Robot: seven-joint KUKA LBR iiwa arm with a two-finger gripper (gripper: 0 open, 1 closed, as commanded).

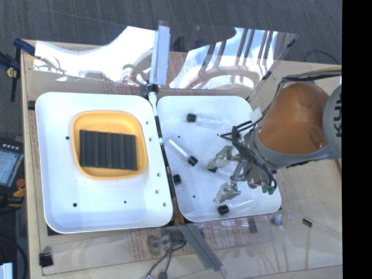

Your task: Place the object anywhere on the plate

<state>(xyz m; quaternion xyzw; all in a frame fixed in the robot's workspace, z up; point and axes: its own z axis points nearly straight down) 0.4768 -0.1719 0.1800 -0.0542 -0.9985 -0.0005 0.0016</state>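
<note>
A yellow plate (pixel 106 121) with a dark ribbed centre lies in the left bin (pixel 58 196). Several clear tubes with black caps lie in the right bin (pixel 174 115): one tube (pixel 203 120) at the back, one (pixel 181 151) near the middle, and one (pixel 233 204) at the front, just under the lower finger. My gripper (pixel 225 175) hangs low over the right half of the right bin. Its two metal fingers (pixel 221 157) stand apart, open, with bare bin floor between them.
A small black cap (pixel 176 179) lies by the right bin's left wall. The ridge between the bins (pixel 161 150) separates the gripper from the plate. The arm's orange band (pixel 293 121) covers the right bin's right edge. Clear panels (pixel 160 51) stand behind the bins.
</note>
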